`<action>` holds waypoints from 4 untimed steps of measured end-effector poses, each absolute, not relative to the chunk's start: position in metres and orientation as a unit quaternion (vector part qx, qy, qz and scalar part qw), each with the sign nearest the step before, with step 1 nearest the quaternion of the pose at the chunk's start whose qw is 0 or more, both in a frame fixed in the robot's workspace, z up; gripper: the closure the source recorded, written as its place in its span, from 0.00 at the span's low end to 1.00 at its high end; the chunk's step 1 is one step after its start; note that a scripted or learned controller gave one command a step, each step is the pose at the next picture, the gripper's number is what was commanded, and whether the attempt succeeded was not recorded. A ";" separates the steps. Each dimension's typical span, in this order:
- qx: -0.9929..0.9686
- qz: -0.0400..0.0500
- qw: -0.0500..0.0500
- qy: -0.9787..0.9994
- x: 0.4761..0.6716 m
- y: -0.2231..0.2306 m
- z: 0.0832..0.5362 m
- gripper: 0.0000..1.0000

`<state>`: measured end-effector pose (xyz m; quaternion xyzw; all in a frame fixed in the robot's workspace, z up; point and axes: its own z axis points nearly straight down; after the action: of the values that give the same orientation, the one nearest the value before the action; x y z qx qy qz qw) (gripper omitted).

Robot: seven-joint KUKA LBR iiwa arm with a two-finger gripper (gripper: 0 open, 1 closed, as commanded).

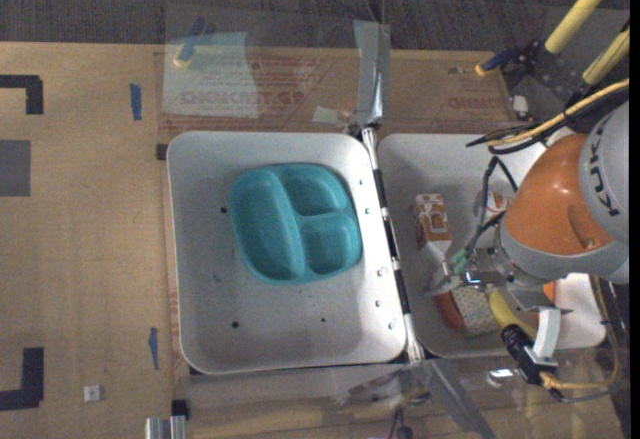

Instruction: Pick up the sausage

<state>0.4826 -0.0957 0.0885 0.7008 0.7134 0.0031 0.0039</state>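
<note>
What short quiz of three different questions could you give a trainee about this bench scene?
1. True or false: the teal plate lies in the left bin.
2. How many compartments does the plate have?
3. The arm is over which bin: A) left, B) right?

Key: 1 true; 2 three; 3 B. The gripper is low in the right bin, close to a small carton and a reddish item; whether that item is the sausage is unclear.
</note>
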 end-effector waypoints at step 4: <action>0.525 0.000 0.002 0.851 0.494 -0.098 0.138 0.00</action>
<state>0.4943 -0.0981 0.1378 0.5249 0.8512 0.0005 0.0020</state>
